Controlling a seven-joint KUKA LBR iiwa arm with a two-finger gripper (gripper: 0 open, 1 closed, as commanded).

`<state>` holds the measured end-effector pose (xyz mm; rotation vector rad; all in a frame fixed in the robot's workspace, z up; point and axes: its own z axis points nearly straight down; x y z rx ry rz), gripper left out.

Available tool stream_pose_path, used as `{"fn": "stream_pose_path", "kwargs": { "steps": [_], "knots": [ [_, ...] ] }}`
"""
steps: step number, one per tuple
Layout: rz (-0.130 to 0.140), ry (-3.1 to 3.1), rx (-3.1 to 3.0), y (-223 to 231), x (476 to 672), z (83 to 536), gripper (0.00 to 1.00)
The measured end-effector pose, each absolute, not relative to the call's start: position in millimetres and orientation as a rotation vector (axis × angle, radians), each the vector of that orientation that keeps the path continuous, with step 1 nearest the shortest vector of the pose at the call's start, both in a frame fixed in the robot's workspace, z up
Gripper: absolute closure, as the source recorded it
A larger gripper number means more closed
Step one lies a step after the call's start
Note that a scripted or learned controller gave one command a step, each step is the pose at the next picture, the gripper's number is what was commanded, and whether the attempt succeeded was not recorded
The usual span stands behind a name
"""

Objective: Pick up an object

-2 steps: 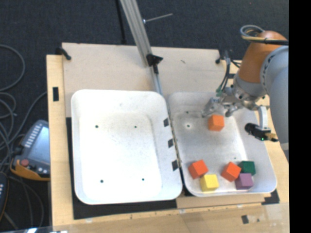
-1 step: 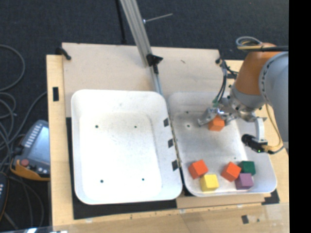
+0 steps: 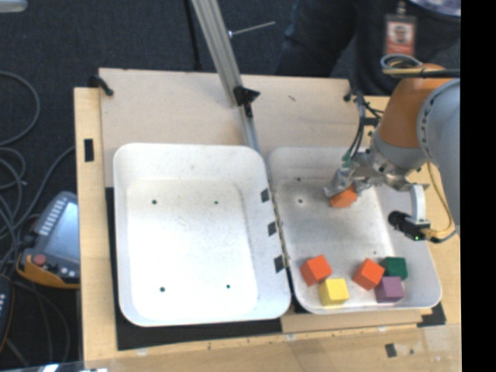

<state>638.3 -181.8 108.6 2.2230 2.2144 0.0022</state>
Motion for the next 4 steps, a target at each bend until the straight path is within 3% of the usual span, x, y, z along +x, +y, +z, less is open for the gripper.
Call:
{"fn": "stream_pose_path", "kwargs": {
  "steps": [1, 2, 3, 4],
  "knots": [
    [0.014, 2.208, 2.21, -203.6, 595.4, 104.4, 1.0],
    [0.003, 2.231, 2.213, -118.7, 580.9, 113.0, 1.0],
    [0.014, 2.227, 2.206, -50.0, 629.0, 201.9, 1.0],
    [0.004, 2.233, 2.211, 27.3, 643.6, 196.3, 1.0]
  ]
}}
